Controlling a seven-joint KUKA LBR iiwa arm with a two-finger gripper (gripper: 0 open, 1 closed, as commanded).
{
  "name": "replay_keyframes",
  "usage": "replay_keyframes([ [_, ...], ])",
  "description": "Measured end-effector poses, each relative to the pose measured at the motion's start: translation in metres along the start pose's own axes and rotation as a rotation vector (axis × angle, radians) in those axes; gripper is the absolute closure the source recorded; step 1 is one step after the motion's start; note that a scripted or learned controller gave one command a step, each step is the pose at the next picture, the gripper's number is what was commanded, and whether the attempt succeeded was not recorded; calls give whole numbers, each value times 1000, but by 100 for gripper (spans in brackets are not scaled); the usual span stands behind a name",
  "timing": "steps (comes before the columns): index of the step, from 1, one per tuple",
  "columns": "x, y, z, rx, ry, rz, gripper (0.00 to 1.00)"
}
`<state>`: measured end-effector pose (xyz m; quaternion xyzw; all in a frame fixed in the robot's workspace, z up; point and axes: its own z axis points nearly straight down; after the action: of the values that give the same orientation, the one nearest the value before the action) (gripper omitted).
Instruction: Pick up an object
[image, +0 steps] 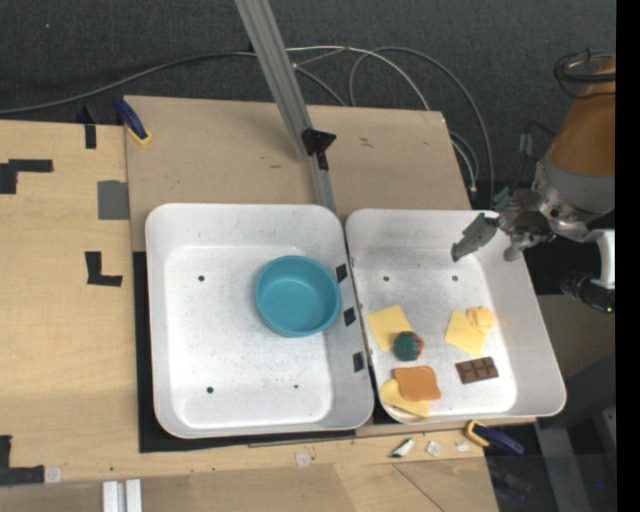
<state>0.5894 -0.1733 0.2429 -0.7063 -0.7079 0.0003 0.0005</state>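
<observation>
1. Jaws (492, 238): you see them parted, holding nothing, over the right bin (520, 300) at its 1 o'clock corner.
2. Green ball (407, 346): your nearest item, at that bin's 7 o'clock, among yellow pieces.
3. Blue bowl (296, 295): left bin (200, 330), 3 o'clock side.

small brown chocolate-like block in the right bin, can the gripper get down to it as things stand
Probably yes. The small brown chocolate-like block lies flat on the right white bin floor with bare space around it, apart from the pale yellow piece above. The gripper hangs over the bin's upper right part, nothing between them.
</observation>
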Motion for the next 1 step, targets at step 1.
replay_keyframes([
  [1,0,0,0,0,0,0,0],
])
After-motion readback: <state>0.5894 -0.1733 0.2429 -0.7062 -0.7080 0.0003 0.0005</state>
